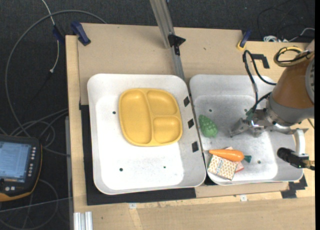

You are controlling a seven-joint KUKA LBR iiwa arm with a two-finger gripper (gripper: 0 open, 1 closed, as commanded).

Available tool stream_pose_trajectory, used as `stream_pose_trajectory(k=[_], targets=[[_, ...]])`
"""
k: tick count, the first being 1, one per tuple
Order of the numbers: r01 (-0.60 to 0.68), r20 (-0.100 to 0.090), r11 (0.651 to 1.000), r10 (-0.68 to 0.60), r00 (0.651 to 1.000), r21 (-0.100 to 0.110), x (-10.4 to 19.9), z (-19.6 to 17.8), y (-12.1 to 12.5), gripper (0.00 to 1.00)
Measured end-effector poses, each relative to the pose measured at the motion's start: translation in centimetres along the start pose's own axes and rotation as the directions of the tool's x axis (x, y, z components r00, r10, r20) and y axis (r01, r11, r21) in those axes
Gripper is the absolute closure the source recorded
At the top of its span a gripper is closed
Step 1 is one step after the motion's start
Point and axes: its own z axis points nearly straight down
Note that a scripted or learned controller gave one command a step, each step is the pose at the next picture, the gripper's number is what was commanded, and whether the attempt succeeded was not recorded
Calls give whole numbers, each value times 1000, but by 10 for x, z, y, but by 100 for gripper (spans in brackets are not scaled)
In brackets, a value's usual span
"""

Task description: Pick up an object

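Over bare floor in the right bin (225,91), the claw (243,126) hovers (objects near front rim).

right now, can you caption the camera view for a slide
Grey arm's claw low in the right white bin near a green knobbly toy, orange carrot and patterned packet; yellow divided plate in the left bin.

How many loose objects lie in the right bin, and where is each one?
3. A green object lies near the right bin's left wall. An orange carrot lies at the front, touching a patterned packet just in front of it. The arm may hide others.
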Motion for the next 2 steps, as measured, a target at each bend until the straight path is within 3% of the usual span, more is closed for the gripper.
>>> stream_pose_trajectory(k=[1, 2], targets=[[0, 1, 1000, 0, 1000, -7, 0, -14, 2, 100], [1, 5, 1000, -1, 1000, -12, 1, -57, 6, 100]])
